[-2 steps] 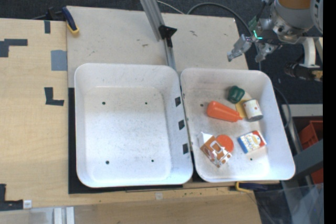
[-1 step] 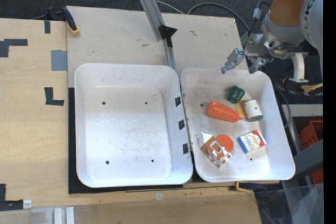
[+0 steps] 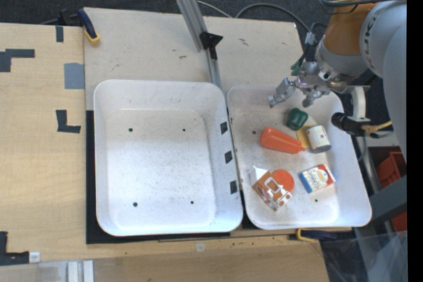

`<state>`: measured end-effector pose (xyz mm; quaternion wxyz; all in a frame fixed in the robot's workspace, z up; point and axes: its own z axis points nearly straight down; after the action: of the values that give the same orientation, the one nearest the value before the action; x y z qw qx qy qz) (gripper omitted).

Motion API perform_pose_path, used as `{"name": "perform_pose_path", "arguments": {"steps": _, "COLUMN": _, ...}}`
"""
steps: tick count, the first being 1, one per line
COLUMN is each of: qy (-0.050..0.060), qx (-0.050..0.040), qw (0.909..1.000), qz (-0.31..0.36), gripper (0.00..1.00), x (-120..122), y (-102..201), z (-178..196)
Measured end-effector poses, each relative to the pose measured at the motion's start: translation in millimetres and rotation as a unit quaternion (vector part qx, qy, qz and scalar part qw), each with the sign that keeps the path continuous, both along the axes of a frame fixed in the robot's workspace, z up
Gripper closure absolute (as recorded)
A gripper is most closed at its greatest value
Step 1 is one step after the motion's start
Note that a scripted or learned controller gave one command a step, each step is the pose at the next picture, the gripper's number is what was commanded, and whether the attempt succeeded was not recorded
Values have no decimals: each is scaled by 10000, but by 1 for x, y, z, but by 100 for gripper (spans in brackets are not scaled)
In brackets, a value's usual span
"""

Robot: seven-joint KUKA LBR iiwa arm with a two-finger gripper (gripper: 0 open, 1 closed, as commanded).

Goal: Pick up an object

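The right bin (image 3: pixel 350 208) holds every loose object: a dark green piece (image 3: pixel 297 119) near its far side, a white cylinder with a yellow end (image 3: pixel 316 138) just beside it, an orange wedge (image 3: pixel 281 141) to their left, and nearer the front an orange-and-white packet (image 3: pixel 273 188) and a small blue-edged carton (image 3: pixel 316 178). The gripper (image 3: pixel 295 95) hangs above the bin's far edge with fingers spread and bare, the green piece closest below it. The left bin (image 3: pixel 106 142) lies alongside, a slanted metal rail (image 3: pixel 188 3) crossing behind both.
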<state>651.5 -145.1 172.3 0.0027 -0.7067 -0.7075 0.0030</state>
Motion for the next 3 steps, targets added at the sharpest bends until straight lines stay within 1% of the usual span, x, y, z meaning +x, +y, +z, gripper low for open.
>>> {"name": "perform_pose_path", "arguments": {"steps": 1, "qy": 1, "qx": 1, "qw": 10000, "qz": 2, "gripper": 0, "x": 1, "y": -2, "z": -64}}
{"name": "perform_pose_path", "arguments": {"steps": 2, "qy": -31, "qx": 0, "qw": 10000, "qz": 11, "gripper": 100, "x": 4, "y": -1, "z": -49}}
{"name": "perform_pose_path", "arguments": {"steps": 3, "qy": -70, "qx": -4, "qw": 10000, "qz": 5, "gripper": 100, "x": 9, "y": 1, "z": 14}}
